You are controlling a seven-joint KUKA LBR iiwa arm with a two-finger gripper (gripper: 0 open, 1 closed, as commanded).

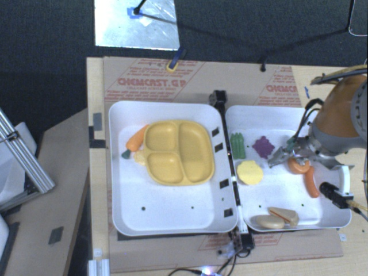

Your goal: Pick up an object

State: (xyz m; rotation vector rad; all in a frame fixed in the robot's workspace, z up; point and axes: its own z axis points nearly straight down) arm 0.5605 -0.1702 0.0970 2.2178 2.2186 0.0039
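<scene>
With the gripper (283,156) low in the right bin (287,211), fingers seemingly spread and holding nothing, it's the approach step, the orange piece (299,167) just beside it, so next it must centre and close.

Dark carpet floor (46,50), shiny metal sheet (136,15) on it, cardboard-covered wooden bench (190,76)

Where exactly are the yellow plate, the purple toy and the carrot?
Yellow plate (175,152): camera view, centre ridge between its compartments.
Purple toy (263,146): camera view, its middle.
Carrot (137,138): camera view, middle of its orange body.
</scene>
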